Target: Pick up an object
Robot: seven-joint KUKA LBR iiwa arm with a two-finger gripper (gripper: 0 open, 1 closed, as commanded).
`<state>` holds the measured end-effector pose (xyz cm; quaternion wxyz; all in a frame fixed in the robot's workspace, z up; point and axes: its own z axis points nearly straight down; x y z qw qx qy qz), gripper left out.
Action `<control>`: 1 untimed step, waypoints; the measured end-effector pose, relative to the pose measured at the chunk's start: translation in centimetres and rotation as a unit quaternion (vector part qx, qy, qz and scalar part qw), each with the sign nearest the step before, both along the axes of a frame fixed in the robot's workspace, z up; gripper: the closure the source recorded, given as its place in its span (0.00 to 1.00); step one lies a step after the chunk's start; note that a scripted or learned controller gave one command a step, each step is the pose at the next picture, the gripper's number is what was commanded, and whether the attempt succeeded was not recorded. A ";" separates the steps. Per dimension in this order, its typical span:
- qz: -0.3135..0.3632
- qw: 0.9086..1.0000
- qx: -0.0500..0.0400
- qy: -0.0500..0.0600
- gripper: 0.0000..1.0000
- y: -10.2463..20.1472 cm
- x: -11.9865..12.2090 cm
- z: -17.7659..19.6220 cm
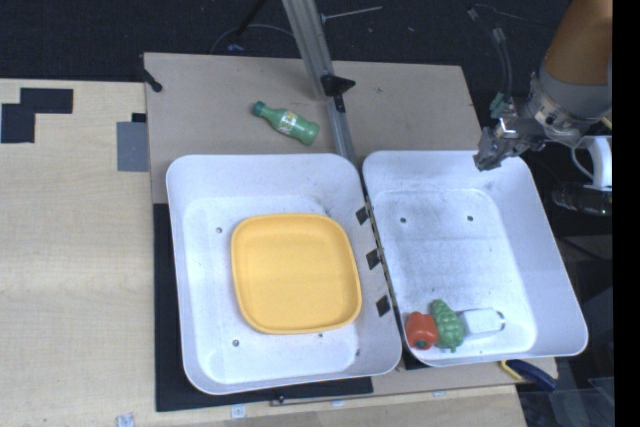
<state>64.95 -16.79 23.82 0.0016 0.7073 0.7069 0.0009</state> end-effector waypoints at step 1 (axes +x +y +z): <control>0.000 1.000 0.000 0.000 1.00 -0.1 0.0 4.8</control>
